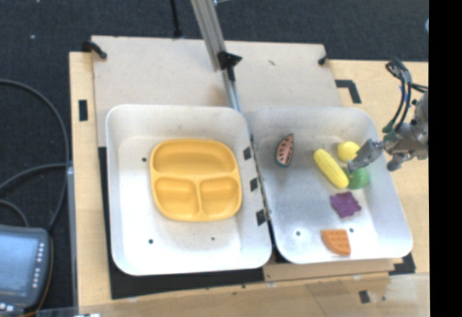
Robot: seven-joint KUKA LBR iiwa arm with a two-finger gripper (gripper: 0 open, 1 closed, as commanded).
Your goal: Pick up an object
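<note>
The right bin [303,222] holds several toys. A watermelon slice [285,150] lies at its left. A long yellow corn cob [330,167], a small yellow lemon [349,149] and a green piece [359,178] cluster near the right. A purple grape bunch [346,203] and an orange piece [336,241] lie nearer the front. My gripper [380,158] hangs over the bin's right edge, open. Its left finger [365,154] sits just right of the lemon and above the green piece. Nothing is between the fingers.
The left bin [126,236] holds a yellow three-compartment plate [195,178]. A slanted aluminium post [206,12] rises from the back where the two bins meet. Cables [398,92] trail along the arm at the right edge.
</note>
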